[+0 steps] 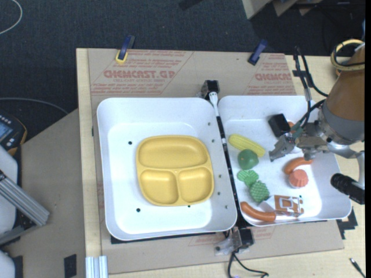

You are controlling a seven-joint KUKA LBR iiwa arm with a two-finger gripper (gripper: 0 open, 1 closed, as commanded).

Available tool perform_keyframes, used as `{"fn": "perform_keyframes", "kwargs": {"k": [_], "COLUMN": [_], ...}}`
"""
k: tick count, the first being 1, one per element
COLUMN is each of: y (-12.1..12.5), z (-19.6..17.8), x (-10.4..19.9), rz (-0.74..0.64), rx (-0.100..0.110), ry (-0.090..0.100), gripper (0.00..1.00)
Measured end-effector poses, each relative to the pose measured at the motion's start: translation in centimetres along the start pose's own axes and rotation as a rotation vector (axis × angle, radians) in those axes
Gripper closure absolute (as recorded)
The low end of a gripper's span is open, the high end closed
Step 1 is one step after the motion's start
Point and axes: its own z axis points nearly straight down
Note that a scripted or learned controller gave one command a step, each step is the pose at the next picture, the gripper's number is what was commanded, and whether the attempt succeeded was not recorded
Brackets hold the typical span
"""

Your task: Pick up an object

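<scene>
**Orange toy below my gripper, right bin**

Orange plastic, moulded as a small curved sausage [297,164], lies just below and to the right of my gripper [288,145], apart from it. My gripper hangs over the right bin [324,210] with nothing visible between the fingers; whether they stand wide or narrow I cannot tell. A yellow corn cob [246,145] and a green ball [248,158] lie to its left. The sausage looks light, stiff and smooth, so probably slippery; I judge the best hold is across its narrow middle, clear of the round orange-pink piece [298,179] beneath it.
</scene>
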Motion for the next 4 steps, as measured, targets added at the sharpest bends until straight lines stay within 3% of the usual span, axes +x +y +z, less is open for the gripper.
{"fn": "perform_keyframes", "kwargs": {"k": [1,3,4], "y": [0.3,-0.9,-0.8], "z": [-0.6,10.4,12.7], "x": [0.0,0.5,0.5], "rz": [-0.003,-0.001,-0.002], "rx": [-0.013,-0.006,-0.014], "ry": [-0.002,-0.001,-0.001], "gripper": [0.00,0.00,0.00]}}
